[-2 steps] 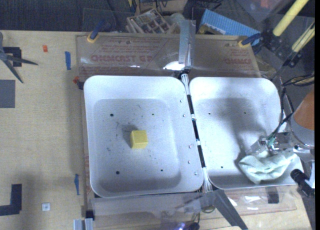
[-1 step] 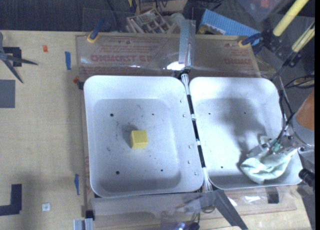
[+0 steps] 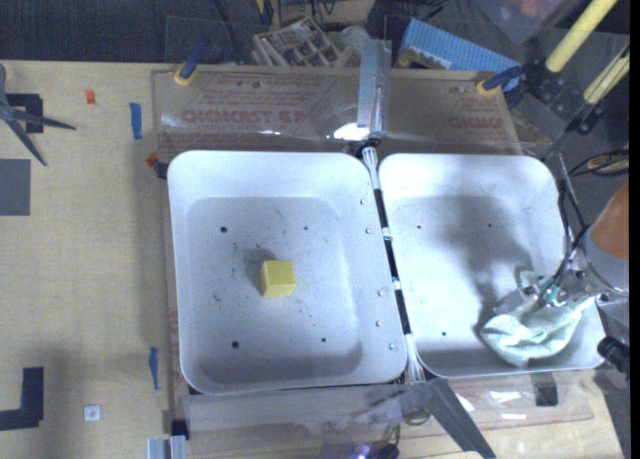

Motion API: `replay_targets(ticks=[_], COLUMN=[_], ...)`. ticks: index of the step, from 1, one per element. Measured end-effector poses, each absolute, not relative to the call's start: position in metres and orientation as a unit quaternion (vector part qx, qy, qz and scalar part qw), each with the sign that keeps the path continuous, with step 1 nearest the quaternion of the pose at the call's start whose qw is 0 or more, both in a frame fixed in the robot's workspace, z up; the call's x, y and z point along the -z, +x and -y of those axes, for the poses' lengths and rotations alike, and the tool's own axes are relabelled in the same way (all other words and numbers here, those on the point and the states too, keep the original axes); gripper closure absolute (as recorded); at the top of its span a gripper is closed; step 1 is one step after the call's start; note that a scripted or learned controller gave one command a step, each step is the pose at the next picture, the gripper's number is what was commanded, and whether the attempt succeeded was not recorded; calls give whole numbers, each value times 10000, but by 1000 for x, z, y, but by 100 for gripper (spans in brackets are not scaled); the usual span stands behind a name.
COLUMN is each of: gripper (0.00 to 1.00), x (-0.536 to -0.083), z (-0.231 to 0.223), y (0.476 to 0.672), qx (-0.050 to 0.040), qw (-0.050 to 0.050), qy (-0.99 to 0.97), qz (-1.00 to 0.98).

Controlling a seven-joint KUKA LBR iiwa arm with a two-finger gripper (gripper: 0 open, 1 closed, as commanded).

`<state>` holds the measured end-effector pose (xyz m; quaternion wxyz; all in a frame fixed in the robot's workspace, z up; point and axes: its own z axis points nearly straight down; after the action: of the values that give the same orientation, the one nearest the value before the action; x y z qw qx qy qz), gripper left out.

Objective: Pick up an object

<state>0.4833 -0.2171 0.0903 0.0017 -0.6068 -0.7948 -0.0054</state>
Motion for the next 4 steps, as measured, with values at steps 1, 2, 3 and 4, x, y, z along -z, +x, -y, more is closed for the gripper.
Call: replay_targets(ticks=[1, 2, 3, 4], gripper=[0, 0, 100, 100], x=[-90, -91, -100, -89], z=[217, 209, 216, 206], y=[483, 491, 488, 545], qx=[54, 117, 59, 22], qw=[15, -5, -56, -34], qy=[-6068, -7841, -7862, -9163], qz=[7948, 6205, 6180, 4006])
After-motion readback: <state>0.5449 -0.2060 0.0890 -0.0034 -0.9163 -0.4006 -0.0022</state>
